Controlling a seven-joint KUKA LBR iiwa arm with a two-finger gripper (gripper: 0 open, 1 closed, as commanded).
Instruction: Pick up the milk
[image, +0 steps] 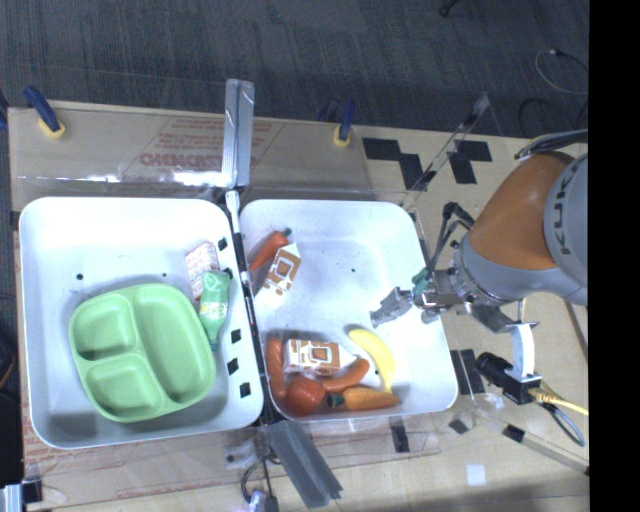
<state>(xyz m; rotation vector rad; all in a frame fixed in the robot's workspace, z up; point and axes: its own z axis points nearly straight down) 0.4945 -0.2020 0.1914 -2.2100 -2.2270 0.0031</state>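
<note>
Milk, small white carton with orange print (283, 270), lies tilted in the upper left part of the right-hand white bin (400, 222), touching an orange carrot-shaped piece (265, 249) by the divider between the bins. A second, similar white-and-orange carton (312, 355) sits lower in the same bin, in a pile with a yellow banana (372, 356), a red tomato-like ball (304, 396) and a long orange vegetable (367, 400). Two-finger gripper (396, 305) is over the right side of that bin, pointing left, just above the banana and well apart from the milk. Can't tell from this angle whether the gripper is open or closed. The left-hand white bin (40, 240) holds a green three-compartment plastic plate (140, 350), a green bottle-shaped item (215, 298) at its rim, and a small pinkish carton (201, 262) just above that.
</note>
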